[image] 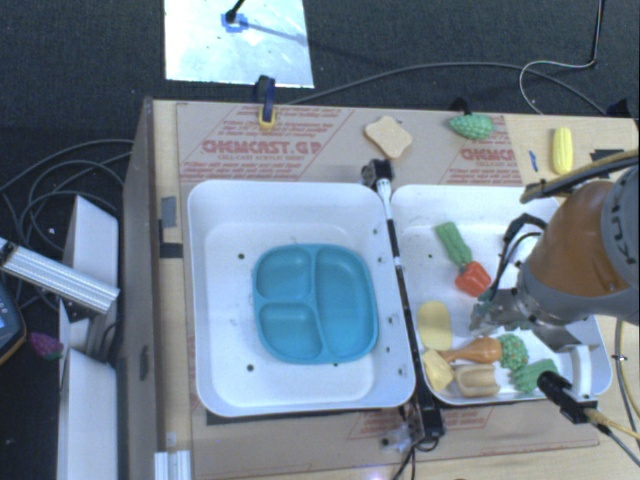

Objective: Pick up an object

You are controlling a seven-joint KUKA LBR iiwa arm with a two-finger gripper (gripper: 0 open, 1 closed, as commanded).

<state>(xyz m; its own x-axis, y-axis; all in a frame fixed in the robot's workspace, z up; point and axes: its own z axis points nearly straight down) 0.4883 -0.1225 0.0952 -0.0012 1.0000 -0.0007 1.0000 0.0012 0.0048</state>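
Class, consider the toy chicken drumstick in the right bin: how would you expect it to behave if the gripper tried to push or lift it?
The drumstick looks like glossy moulded plastic, so probably stiff, light and somewhat slippery. Its rounded, tapering shape suggests it may roll or pivot when pushed. Toys press close around it in the right bin, so a nudge would likely shift neighbours too.

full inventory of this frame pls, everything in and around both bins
White bins: 2, white, side by side on the bench.
Divided plate: 1, blue, in the left bin.
Carrot: 1, orange with green top, right bin, upper middle.
Pale yellow piece: 1, right bin, left side.
Drumstick: 1, orange-brown, right bin, near the front.
Bread-like pieces: 2, tan, right bin front edge.
Green pieces: 2, right bin, front right.
Toast slice: 1, tan, on the bench behind the bins.
Green item: 1, bench, back right.
Corn: 1, yellow, bench, far right.
Gripper: 1, dark, low over the right bin beside the carrot.
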